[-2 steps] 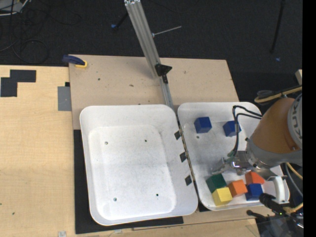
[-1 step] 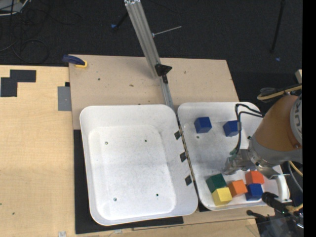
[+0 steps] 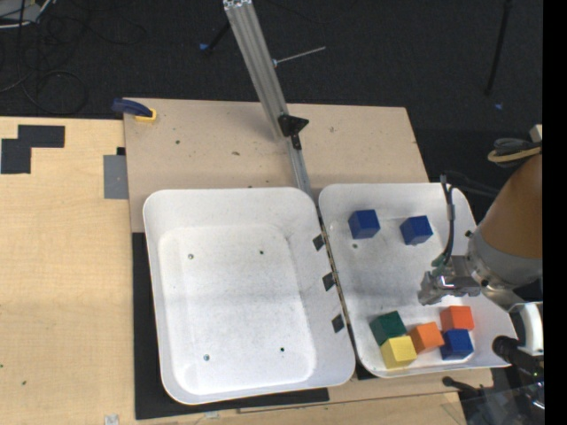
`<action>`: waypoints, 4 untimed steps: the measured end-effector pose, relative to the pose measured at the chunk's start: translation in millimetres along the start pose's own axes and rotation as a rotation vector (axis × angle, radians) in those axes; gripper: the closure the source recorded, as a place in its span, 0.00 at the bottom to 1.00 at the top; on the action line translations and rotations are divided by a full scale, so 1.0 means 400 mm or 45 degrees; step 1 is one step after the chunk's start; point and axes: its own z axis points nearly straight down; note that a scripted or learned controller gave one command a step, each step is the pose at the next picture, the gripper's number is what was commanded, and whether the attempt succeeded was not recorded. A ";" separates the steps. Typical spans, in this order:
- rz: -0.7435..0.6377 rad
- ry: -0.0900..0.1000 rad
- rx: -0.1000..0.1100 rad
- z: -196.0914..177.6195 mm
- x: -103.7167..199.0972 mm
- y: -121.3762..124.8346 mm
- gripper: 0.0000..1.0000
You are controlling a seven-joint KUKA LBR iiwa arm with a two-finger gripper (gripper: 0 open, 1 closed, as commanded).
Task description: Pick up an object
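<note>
The right bin (image 3: 383, 204) holds several small blocks. Two blue cubes (image 3: 363, 223) (image 3: 415, 229) sit side by side near its far end. At the near end a cluster lies together: a green block (image 3: 387, 326), a yellow block (image 3: 398, 351), an orange block (image 3: 427, 335), a red-orange block (image 3: 458, 316) and a blue block (image 3: 457, 343). My gripper (image 3: 440, 288) hangs low over the bin's right side, just above the red-orange block and below the right blue cube. I see nothing between its fingers.
The left bin (image 3: 177, 215) lies beside the right one, with black clips (image 3: 329, 281) on the shared rim. A slanted aluminium rail (image 3: 263, 69) rises behind the bins. The arm's body (image 3: 518, 220) covers the right bin's right edge.
</note>
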 end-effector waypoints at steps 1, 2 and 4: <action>-0.008 0.000 -0.001 -0.105 -0.004 0.001 1.00; -0.009 0.000 0.001 -0.162 -0.006 0.003 1.00; -0.013 0.003 0.005 -0.198 0.257 0.034 1.00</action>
